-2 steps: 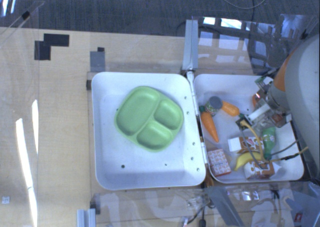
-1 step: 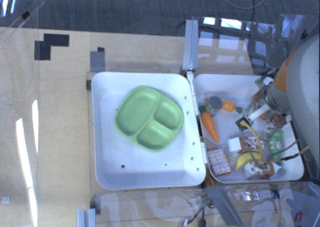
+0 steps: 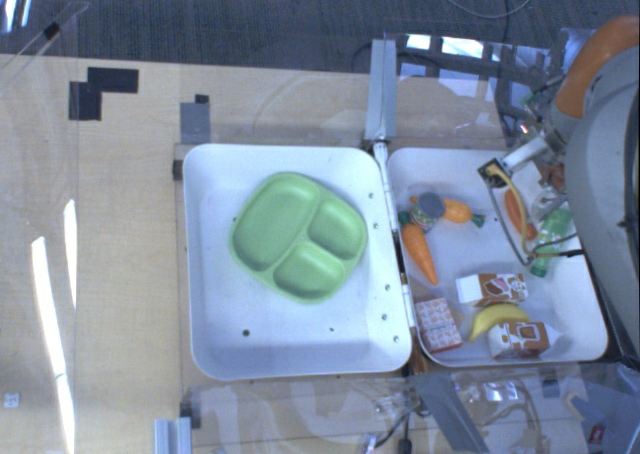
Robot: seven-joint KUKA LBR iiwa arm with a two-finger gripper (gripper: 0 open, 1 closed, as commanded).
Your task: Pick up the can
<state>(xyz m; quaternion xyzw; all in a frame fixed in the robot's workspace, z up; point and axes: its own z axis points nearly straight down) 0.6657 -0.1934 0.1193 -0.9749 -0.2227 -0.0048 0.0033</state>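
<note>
The can point(image 3: 430, 206) is small with a grey round end. It lies in the upper left part of the right bin point(image 3: 590, 327), between a carrot and a small orange vegetable. My gripper point(image 3: 535, 217) hangs over the bin's right side, well to the right of the can and apart from it. An orange piece point(image 3: 513, 210) and a green bottle-like thing point(image 3: 552, 226) sit right by the gripper, and I cannot tell whether either is held.
A green divided plate point(image 3: 300, 235) lies in the left bin point(image 3: 215, 342). The right bin also holds a carrot point(image 3: 420, 252), an orange vegetable point(image 3: 457, 211), a white carton point(image 3: 492, 289), a banana point(image 3: 497, 318), a brown carton point(image 3: 520, 340) and a pink wafer point(image 3: 438, 325).
</note>
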